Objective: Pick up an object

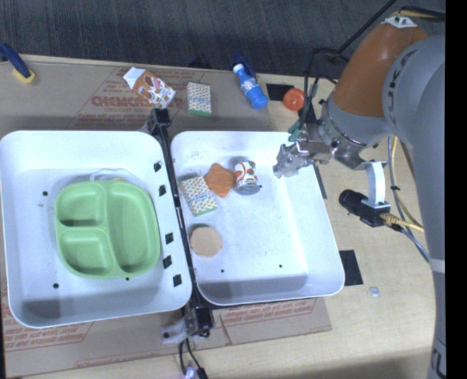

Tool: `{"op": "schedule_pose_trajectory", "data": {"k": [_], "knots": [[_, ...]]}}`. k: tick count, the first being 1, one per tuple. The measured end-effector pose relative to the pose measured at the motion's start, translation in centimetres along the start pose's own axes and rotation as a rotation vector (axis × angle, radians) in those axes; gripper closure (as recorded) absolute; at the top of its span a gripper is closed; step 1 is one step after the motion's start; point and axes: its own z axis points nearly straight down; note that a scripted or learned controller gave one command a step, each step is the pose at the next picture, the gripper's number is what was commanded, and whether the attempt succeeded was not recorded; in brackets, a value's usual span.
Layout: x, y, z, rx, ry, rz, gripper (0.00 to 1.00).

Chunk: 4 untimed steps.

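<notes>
- White plastic right-hand bin (312, 267) holding the pickable stuff: small red-and-white can (246, 176), orange lumpy piece (220, 180) touching it on the left, patterned green-and-white packet (198, 195) by the bin's left wall, flat tan disc (206, 242) nearer the front.
- Nothing lifted yet, far as can be judged. All four lying on the bin floor, so the actual pick not yet done.
- Grey two-finger gripper (287, 163) up over the far right part of that bin, just beside the can, apart from it. Nothing visible between the tips. Open or shut? Too small and blurry, can't tell.
- Best guess at the target: the can, being closest. Left to do: get down onto it, close, lift.
- Left-hand white bin (12, 235) with a green divided plastic tray (107, 227) sitting in it, well away from the action.
- Blue bottle (251, 88) lying on the cardboard behind the bins.
</notes>
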Motion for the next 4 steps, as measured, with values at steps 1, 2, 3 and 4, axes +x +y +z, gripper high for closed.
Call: {"op": "schedule_pose_trajectory", "data": {"k": [1, 2, 3, 4], "knots": [[0.0, 0.0, 0.0, 0.001, 0.000, 0.000, 0.00], [2.2, -9.2, 15.1, 0.006, 0.003, 0.000, 0.00], [2.2, -9.1, 14.0, 0.007, 0.002, -0.008, 1.00], [-4.7, -3.4, 5.2, -0.001, -0.001, 0.000, 1.00]]}}
